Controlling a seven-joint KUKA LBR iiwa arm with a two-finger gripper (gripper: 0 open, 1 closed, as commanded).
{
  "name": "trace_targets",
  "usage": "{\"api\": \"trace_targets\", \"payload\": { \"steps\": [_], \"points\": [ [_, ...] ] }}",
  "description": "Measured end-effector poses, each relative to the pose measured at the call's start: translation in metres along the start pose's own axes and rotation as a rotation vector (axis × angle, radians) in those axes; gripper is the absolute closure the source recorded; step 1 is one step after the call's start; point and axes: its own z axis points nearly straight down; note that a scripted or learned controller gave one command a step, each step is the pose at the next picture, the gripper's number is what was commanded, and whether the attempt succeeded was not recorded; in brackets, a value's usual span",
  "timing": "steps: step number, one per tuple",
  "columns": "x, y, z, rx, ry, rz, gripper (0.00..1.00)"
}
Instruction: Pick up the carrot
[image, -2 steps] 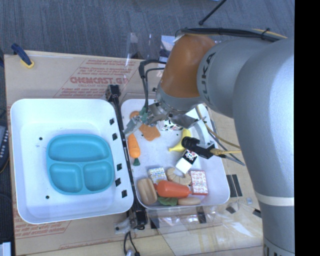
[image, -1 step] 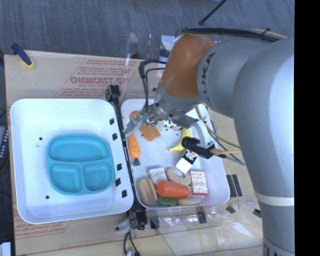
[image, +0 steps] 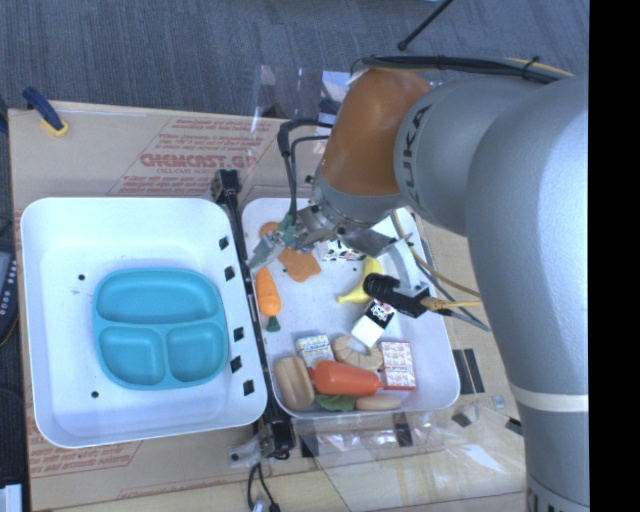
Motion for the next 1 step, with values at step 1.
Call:
{"api": "trace_targets", "payload": {
  "steps": [1],
  "points": [
    [0.0000,0.0000,0.0000,0.000,0.000,0.000,0.00]
  ]
}}
